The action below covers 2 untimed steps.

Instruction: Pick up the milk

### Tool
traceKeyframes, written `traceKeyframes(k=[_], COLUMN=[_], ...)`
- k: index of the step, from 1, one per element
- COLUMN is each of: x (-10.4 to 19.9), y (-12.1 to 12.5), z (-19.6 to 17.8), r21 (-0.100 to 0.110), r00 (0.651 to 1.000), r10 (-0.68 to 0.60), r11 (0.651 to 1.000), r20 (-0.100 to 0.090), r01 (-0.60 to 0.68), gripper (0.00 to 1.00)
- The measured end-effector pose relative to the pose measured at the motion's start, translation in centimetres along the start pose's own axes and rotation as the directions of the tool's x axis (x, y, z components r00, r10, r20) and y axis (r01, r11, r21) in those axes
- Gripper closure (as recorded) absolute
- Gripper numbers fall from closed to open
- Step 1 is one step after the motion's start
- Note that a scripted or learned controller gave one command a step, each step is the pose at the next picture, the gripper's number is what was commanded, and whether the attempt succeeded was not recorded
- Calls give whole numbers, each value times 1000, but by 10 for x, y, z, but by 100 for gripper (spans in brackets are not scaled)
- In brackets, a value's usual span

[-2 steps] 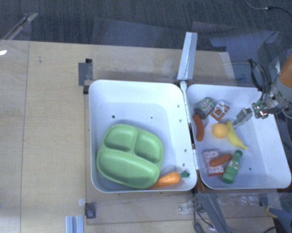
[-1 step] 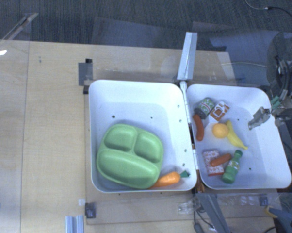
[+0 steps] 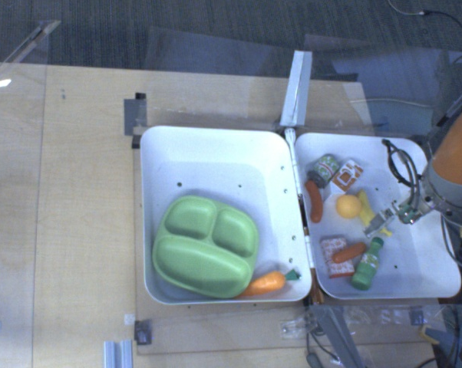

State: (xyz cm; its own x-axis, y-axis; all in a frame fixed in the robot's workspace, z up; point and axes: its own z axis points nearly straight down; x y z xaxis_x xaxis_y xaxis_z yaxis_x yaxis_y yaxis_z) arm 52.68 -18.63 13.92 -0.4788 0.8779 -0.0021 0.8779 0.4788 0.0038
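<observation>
The milk (image 3: pixel 347 175) is a small white carton with red-orange print, lying in the upper left part of the right bin (image 3: pixel 430 271), beside a dark green can (image 3: pixel 325 165). My gripper (image 3: pixel 378 223) hangs low over the middle of that bin, below and to the right of the carton and apart from it. Its tip sits just right of a yellow lemon (image 3: pixel 348 205) and a yellow piece (image 3: pixel 366 209), and just above the cap of a green bottle (image 3: pixel 367 264). Nothing shows in its grasp.
Also in the right bin are a red sausage (image 3: pixel 315 200) along the left wall, a flat packet (image 3: pixel 332 249) and a second sausage (image 3: pixel 348 253). The left bin (image 3: pixel 216 148) holds a green divided plate (image 3: pixel 206 245) and an orange carrot (image 3: pixel 265 283).
</observation>
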Motion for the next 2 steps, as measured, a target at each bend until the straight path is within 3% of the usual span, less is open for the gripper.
traceKeyframes(k=[1, 2], x=[-1, -26], y=[3, 98], z=[-12, -111], r21=[-8, -2], r00=[1000, 992], r10=[-2, 125], r11=[1000, 992], r20=[6, 2], r01=[2, -125], gripper=[100, 100])
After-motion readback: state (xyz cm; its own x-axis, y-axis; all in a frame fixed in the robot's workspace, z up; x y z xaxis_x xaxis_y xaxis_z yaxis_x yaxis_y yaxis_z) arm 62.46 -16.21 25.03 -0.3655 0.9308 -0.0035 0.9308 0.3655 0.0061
